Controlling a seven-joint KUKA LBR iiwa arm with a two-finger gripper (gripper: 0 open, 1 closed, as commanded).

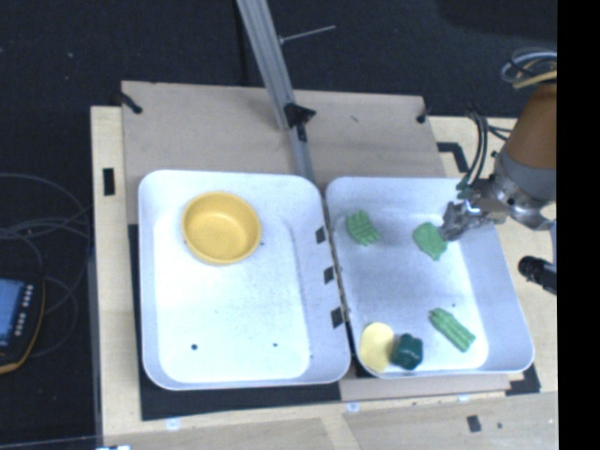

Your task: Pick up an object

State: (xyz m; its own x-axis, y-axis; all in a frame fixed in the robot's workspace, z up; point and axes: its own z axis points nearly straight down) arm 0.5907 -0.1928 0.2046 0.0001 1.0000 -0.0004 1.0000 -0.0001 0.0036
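1. Closest to the camera, in the near corner of the right bin [487, 350], there's a pale yellow disc-ish thing [376, 344] with a dark teal block [408, 352] touching it on its right side

2. A bit to the right of those two, same bin, a ridged green piece [452, 329] lies at a slant, apart from them and near the bin's right wall

3. The left bin [225, 345] only has a couple of small dark specks on its near floor

4. Further back in the left bin sits a yellow bowl [221, 227], upright, open side up, off toward the far-left corner

5. Back in the right bin, another ridged green piece [363, 229] lies near the divider between the two bins

6. To the right of that, a flat green piece [430, 241] sits right at the gripper [453, 225]. The tip looks like it's touching its upper right edge, but honestly I can't tell if the fingers are apart or closed, or whether they've got hold of it. It looks like it's lying on the bin floor

7. The arm [534, 157] comes in from the right, orange band above the grey wrist, with cables looping above it

8. Farthest back, on the tan worktop [206, 129], a grey metal rail [267, 50] runs at an angle from the top edge down to the gap between the bins
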